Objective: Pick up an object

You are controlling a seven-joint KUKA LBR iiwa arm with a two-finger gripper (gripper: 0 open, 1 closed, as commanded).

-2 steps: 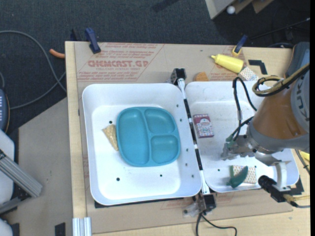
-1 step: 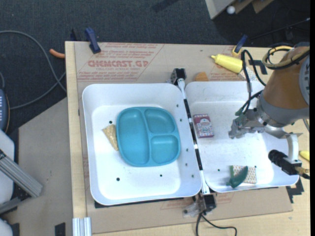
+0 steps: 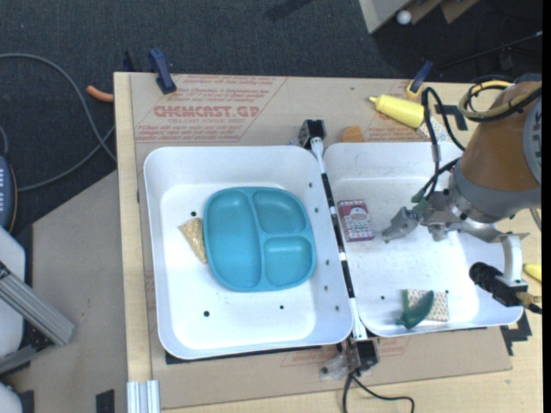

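In the right bin, a small pink card packet lies flat near the left wall. A green object on a patterned scrap rests near the front wall. My gripper hangs over the bin's middle, to the right of the pink packet and apart from it. Nothing shows between its fingers. The grey and orange arm comes in from the right.
The left bin holds a teal divided plate with a tan sponge-like piece tucked at its left edge. A yellow object and a small orange piece lie on the bench behind the right bin. Clamps sit at the bins' junction.
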